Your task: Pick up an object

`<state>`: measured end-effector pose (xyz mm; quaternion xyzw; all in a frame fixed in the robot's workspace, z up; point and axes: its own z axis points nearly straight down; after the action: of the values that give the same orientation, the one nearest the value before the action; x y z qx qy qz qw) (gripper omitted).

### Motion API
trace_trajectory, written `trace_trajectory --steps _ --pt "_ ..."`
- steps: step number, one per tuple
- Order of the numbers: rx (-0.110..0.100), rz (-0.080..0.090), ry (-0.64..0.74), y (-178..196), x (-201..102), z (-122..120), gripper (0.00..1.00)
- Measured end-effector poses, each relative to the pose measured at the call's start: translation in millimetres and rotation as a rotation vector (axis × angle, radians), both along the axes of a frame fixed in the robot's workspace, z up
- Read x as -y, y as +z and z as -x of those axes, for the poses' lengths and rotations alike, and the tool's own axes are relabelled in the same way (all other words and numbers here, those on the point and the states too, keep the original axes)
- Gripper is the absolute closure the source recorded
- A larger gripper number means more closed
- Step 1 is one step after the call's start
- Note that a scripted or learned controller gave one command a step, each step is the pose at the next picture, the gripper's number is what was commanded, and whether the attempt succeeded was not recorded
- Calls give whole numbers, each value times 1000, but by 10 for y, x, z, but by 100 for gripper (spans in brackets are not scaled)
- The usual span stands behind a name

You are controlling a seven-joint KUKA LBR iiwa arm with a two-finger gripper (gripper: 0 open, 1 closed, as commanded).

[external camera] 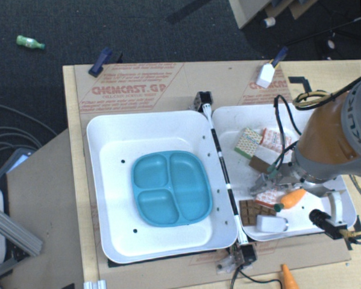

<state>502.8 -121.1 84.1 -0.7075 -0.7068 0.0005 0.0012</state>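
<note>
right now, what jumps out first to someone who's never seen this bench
The blue tray, split into three compartments, sits alone in the left bin. The arm leans in from the right over the right bin, its pincer down among a clutter of small things, with a carrot beside it.

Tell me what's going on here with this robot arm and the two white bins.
A grey and orange robot arm reaches in from the right, down into the right bin, which holds a jumble of small items, including a toy carrot and a brown block. Its claw is down among them, but nothing shows clearly held. The left bin holds a blue divided plate, lying untouched.
</note>
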Motion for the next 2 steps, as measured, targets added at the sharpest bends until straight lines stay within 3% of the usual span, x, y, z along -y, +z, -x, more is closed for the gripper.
trace_trajectory --steps 1,2 --pt "3 1 2 6 -204 -667 0" --pt "3 1 2 167 -276 -1111 0"
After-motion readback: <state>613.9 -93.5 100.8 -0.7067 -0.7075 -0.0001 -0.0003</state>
